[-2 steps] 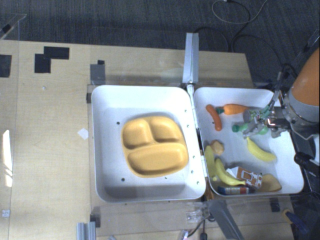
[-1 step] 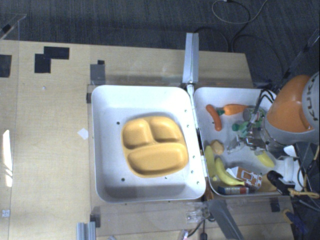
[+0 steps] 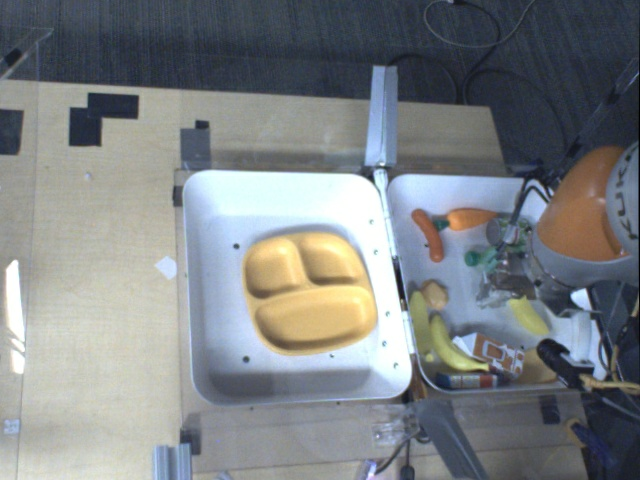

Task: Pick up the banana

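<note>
My light wood table (image 3: 100, 268) sits on dark carpet (image 3: 250, 18); two white bins, one yellow tray (image 3: 310, 290); banana (image 3: 447, 346) in the right bin (image 3: 400, 193), bottom-left; my jaws' (image 3: 505, 283) spread, can't tell.

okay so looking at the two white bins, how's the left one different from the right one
The left bin is wider than the right bin. The left bin holds one thing, a yellow divided tray; the right bin holds several small ones, among them a banana, a carrot and a hot dog. The arm's gripper hangs over the right bin, not the left. Both are shallow, white and round-cornered.
</note>
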